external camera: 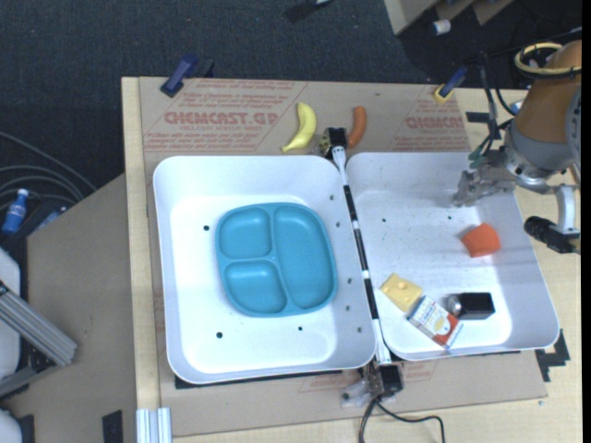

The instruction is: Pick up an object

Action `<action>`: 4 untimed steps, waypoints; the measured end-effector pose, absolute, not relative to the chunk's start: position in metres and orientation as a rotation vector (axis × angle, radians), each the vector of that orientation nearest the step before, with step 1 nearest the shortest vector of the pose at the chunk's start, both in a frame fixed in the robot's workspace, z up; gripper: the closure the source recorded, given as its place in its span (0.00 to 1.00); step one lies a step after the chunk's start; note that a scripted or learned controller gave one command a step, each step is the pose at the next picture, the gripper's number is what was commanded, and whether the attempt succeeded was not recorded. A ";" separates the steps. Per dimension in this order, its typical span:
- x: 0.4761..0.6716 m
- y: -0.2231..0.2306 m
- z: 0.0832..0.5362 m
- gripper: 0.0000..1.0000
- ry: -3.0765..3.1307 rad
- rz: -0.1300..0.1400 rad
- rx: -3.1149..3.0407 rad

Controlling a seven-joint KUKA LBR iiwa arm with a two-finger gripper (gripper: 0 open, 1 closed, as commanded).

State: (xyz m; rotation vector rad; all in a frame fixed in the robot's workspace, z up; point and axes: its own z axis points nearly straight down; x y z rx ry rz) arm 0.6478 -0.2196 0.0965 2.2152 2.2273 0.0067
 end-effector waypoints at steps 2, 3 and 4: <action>0.652 -0.217 0.086 0.00 2.231 0.013 2.221; 0.637 -0.218 0.086 0.00 2.230 0.013 2.219; 0.666 -0.212 0.084 0.00 2.235 0.000 2.231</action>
